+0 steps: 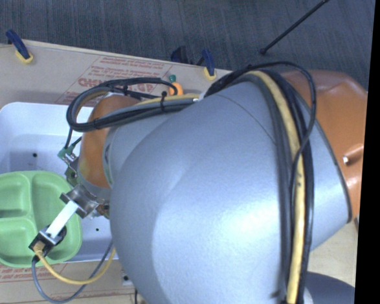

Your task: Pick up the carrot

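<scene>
Camera view is being taken up largely by the grey arm (pixel 225 202), which is reaching in from the right over the bench (pixel 60 64), its orange-banded wrist (pixel 93 144) being lowered over the left bin (pixel 29 130). A green divided plate (pixel 9 233) is lying across that bin's near left corner, overhanging the rim, and its compartments are being left bare. The carrot is being hidden: its place cannot be told, though it is being judged as lying under the arm's bulk, in the part of the left bin covered by the wrist or in the right bin. The gripper is likewise being covered beneath the wrist, so whether it is open, closed or gripping anything cannot be told, and no contact with the plate or the bin floor can be confirmed. As for handling, the carrot is being judged as light and stiff, with a smooth, tapered body that may be slipping or rolling when pinched near the thin tip. A hold across the thicker middle, with the jaws set square to its long axis, is being judged as the safest. A grip too near either end is being expected to squeeze it out sideways against the bin floor.
</scene>
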{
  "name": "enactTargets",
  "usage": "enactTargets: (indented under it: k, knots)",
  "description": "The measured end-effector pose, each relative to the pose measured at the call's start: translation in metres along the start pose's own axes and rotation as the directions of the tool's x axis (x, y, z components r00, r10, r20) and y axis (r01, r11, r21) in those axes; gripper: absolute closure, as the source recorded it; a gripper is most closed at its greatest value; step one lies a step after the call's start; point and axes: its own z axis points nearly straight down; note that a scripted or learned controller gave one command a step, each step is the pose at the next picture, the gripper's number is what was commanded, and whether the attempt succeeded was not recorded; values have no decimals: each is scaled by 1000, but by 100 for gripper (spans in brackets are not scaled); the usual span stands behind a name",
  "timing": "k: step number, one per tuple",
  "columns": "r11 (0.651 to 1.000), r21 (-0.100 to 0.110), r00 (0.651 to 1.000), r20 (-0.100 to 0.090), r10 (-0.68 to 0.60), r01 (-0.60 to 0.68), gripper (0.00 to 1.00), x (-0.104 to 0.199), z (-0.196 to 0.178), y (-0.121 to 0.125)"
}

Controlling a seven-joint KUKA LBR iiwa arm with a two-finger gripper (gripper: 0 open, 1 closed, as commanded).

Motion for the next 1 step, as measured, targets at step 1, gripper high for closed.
enactTargets:
  k: [1]
  knots:
    - [986,2,986,-6,-165,165,100,-14,-95,80]
